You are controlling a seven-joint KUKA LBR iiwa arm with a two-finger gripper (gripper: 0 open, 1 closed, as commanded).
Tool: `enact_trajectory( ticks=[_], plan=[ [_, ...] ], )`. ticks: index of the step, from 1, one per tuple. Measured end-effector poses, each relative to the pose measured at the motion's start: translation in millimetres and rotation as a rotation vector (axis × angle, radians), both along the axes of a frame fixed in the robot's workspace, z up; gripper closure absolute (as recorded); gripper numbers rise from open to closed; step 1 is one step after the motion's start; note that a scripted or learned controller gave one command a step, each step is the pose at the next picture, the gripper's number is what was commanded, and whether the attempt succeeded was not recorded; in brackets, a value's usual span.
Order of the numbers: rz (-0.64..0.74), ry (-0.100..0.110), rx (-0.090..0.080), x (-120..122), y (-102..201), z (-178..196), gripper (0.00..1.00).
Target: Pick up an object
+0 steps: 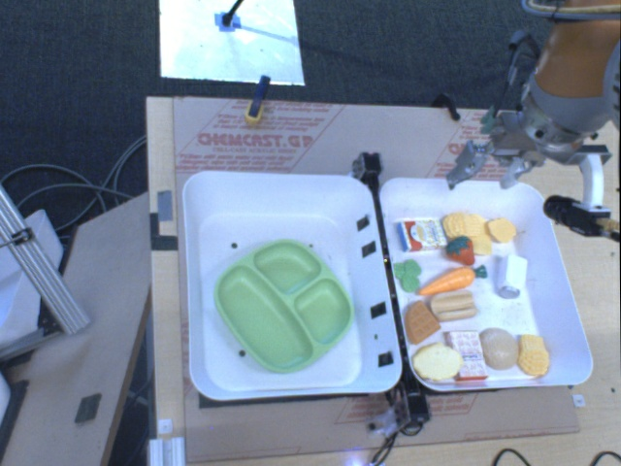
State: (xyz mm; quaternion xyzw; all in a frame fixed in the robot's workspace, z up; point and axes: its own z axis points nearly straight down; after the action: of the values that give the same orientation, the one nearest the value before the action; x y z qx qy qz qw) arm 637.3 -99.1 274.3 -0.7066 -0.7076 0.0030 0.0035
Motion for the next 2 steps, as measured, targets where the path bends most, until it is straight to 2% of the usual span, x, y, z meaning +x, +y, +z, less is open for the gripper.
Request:
enact_trajectory(
  ticks=[1, 2],
  plan=[
    [0.002, -0.011, -0.001, 1.7, 0.2, 6.6, 0.00],
    [0.001, -0.007, 0.000, 6.3, 3.6, -54.8, 0.00]
  ],
)
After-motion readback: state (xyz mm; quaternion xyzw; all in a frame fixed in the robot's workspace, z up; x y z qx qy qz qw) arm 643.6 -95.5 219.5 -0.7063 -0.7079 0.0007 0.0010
